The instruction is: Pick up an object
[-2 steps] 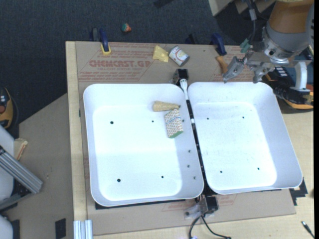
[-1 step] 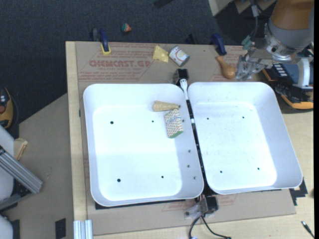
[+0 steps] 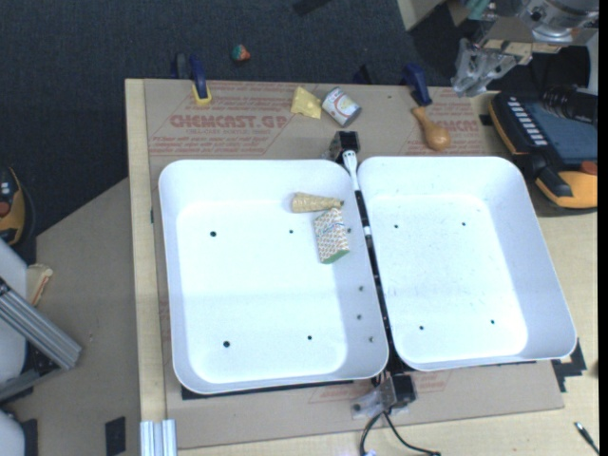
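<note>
Two things lie in the left bin [image 3: 190, 255], near its back right corner. One is a tan cone-shaped piece [image 3: 314, 202] lying on its side. Just in front of it, touching or nearly so, is a green-and-white patterned packet [image 3: 331, 235]. The right bin [image 3: 513, 255] shows only its white floor. My gripper [image 3: 472, 72] hangs beyond the back edge of the right bin, above the brown board and well clear of both objects. Nothing shows in its grasp.
On the board behind the bins lie a yellow wedge [image 3: 306, 104], a small white box [image 3: 341, 106] and a tan pear-shaped piece [image 3: 432, 129]. A black-and-white pen-like item [image 3: 348, 150] sits at the bins' seam. Blue clamps [image 3: 198, 76] hold the board.
</note>
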Tool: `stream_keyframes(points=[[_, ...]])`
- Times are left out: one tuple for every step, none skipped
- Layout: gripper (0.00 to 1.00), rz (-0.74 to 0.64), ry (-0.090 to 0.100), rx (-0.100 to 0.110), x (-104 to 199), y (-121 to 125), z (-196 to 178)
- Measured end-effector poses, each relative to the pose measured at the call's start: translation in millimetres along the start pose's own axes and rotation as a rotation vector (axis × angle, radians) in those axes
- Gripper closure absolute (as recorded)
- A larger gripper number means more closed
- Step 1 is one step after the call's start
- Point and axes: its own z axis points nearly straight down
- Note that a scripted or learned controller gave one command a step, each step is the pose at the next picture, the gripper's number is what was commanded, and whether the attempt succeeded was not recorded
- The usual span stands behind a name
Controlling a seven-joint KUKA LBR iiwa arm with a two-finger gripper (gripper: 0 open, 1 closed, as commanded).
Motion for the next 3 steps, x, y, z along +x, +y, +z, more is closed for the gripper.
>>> stream_keyframes(points=[[1.00,-0.004,0.006,0.029,100,-41,107],[1.00,0.004,0.003,0.016,102,-85,59],[1.00,0.005,0.003,0.013,98,-155,2]])
